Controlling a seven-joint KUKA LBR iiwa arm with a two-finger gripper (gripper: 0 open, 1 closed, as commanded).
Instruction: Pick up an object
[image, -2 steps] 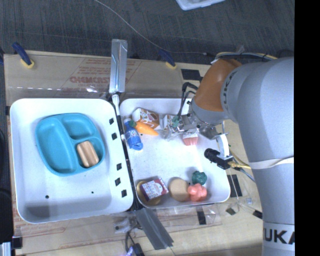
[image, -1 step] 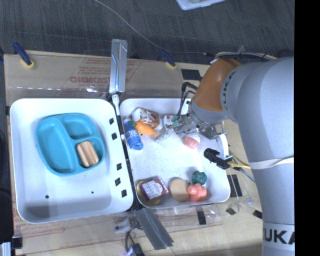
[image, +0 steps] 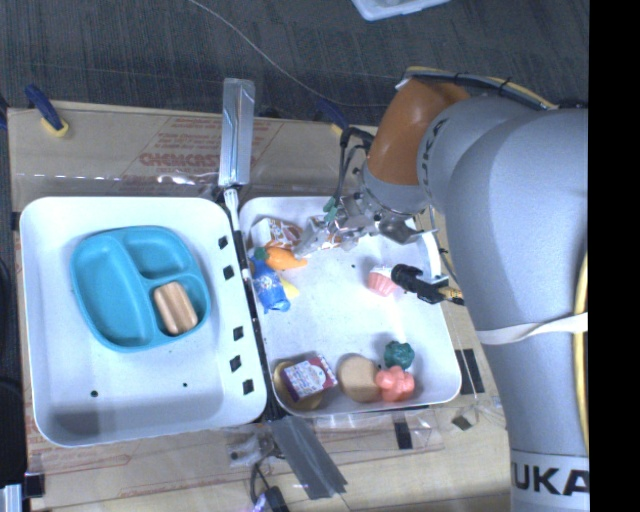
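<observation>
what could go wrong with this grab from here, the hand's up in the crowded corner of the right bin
1. The hand sits at the far rim of the right bin, where a carrot, a blue packet and a wrapper lie close together. It may nudge or pinch several at once.
2. The bin wall beside it leaves little room, so a finger could catch the rim.
3. The arm hangs over the bin's right side and may brush the pink piece.

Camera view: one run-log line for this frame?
gripper: low at right bin far edge | grasp: unconfirmed | nearest: carrot toy | blue tray: left bin
</observation>
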